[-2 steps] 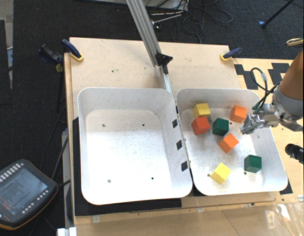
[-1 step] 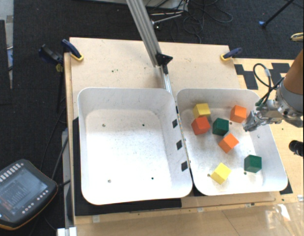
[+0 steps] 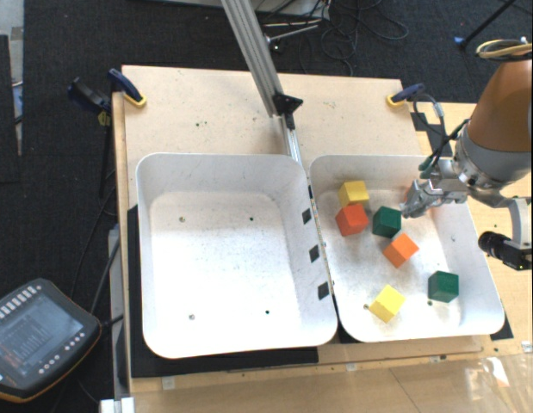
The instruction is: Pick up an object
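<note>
The right bin (image 3: pixel 473 317) holds several small blocks. A yellow block (image 3: pixel 354 192) lies at the back, with a red block (image 3: pixel 352 219) just in front of it and a dark green block (image 3: pixel 386 221) to the right of that. An orange block (image 3: pixel 401 249) sits mid-bin, a second green block (image 3: pixel 443 286) lies toward the right wall, and a second yellow block (image 3: pixel 387 302) is near the front. My gripper (image 3: pixel 415 205) hangs low over the bin's back right, just right of the dark green block. No block shows between its fingers.
The left bin (image 3: pixel 163 179) stands beside the right one. A slanted metal camera pole (image 3: pixel 257 58) runs down to the gap between the bins. Clamps (image 3: pixel 128 89) (image 3: pixel 405 95) sit at the board's back corners. A teach pendant (image 3: pixel 29 338) lies at lower left.
</note>
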`<control>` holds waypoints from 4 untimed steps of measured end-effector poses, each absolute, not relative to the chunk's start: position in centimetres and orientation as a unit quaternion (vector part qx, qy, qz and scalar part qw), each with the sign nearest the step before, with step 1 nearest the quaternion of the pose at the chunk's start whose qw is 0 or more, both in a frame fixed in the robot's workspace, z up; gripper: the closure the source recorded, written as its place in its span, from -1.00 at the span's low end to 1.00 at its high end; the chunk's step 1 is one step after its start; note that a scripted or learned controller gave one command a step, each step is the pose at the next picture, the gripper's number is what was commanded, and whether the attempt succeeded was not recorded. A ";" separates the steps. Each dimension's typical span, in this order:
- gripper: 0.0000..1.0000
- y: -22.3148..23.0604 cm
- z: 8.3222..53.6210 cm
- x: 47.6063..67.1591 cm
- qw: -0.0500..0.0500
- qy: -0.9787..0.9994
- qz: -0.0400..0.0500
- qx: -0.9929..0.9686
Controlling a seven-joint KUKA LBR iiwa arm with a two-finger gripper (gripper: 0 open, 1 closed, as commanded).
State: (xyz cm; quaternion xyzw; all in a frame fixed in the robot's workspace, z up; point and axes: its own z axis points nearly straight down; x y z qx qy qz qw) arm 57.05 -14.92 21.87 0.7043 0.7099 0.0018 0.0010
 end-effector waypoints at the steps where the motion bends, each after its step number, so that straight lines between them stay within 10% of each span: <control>1: 1.00 -9.9 23.2 59.2 0.001 0.710 0.002 0.704; 4: 1.00 4.3 24.9 64.4 0.001 0.710 0.002 0.704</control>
